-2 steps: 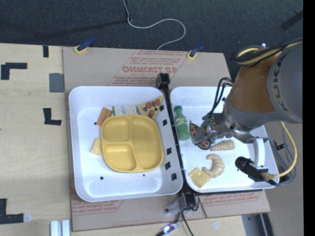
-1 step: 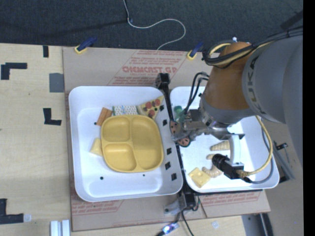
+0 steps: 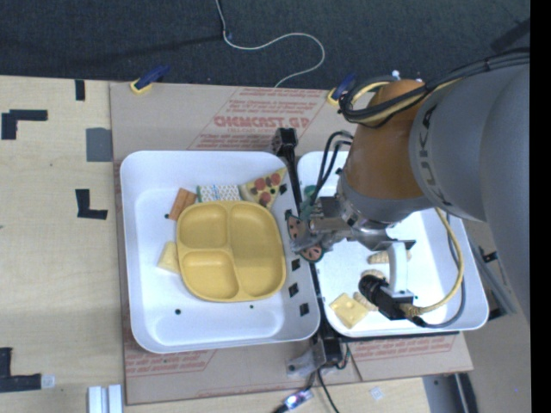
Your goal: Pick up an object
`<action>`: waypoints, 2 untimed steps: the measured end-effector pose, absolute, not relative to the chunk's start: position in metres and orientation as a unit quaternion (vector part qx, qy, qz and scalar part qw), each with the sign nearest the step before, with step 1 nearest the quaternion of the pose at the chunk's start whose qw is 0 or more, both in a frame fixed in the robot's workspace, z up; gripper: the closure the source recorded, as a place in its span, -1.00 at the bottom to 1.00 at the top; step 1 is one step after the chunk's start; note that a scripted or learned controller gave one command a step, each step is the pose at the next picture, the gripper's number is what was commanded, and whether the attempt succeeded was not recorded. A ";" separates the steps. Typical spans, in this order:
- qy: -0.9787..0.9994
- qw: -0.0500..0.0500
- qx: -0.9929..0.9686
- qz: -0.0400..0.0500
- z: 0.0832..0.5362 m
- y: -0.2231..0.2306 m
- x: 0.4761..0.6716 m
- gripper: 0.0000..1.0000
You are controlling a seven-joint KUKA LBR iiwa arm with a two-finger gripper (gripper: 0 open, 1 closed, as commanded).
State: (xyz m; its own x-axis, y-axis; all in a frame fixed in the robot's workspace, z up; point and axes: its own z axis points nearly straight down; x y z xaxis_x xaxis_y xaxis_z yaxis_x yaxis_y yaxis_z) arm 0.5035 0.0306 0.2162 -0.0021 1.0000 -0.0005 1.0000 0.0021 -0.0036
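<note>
Wooden bench [image 3: 52, 256], cardboard sheet [image 3: 250, 119] on it, two white bins side by side. Arm [image 3: 387, 162] comes in over the right bin [image 3: 426, 231]. Gripper [image 3: 306, 237] sits low at the wall between the bins; can't tell if it's open or closed, nothing visibly held. Yellow divided plate [image 3: 231, 250] fills the middle of the left bin [image 3: 138, 231], its right rim just beside the gripper. Orange block [image 3: 182, 202] and pizza-slice toy [image 3: 263, 186] behind the plate. Yellow wedge [image 3: 349, 310] in the right bin, near its front edge, apart from the gripper.

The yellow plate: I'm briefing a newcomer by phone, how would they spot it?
Look in the left white bin. The yellow plate lies in its middle. Unlike the small pieces around it, it is large and split into three compartments.
</note>
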 end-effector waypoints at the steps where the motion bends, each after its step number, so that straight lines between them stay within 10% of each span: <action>1: -0.708 0.001 -0.706 0.001 0.232 0.027 0.512 1.00; 2: -0.707 0.001 -0.707 0.002 0.228 0.027 0.515 1.00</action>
